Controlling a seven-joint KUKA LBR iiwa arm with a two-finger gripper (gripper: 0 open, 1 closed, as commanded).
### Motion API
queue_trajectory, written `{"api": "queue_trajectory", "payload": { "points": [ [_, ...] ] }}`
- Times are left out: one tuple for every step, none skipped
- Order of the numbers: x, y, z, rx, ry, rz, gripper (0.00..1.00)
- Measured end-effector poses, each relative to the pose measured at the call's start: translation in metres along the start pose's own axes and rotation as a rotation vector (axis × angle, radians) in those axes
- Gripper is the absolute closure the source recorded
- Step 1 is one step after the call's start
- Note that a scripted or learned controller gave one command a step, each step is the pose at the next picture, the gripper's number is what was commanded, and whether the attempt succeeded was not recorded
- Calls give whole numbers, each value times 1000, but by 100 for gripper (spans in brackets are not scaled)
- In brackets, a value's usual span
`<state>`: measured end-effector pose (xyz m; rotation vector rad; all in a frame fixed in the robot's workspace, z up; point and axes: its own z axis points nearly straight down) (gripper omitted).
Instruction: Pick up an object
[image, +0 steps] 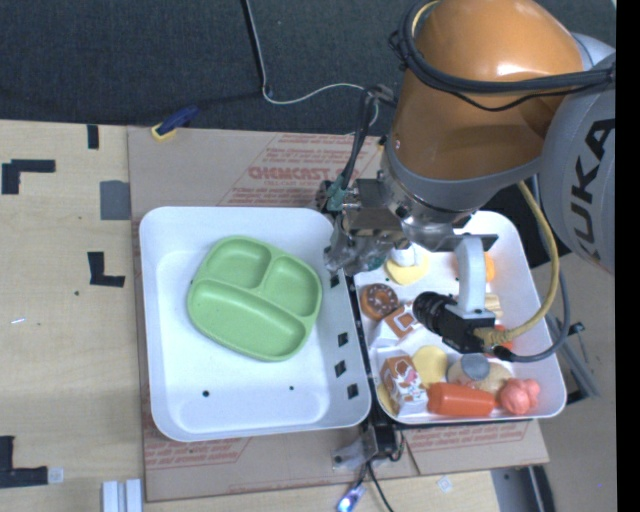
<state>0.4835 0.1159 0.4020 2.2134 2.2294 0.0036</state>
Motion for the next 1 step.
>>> {"api": "queue_trajectory", "payload": {
  "points": [
    [-3, 0, -8, 4, -3, 5, 100]
  ]
}}
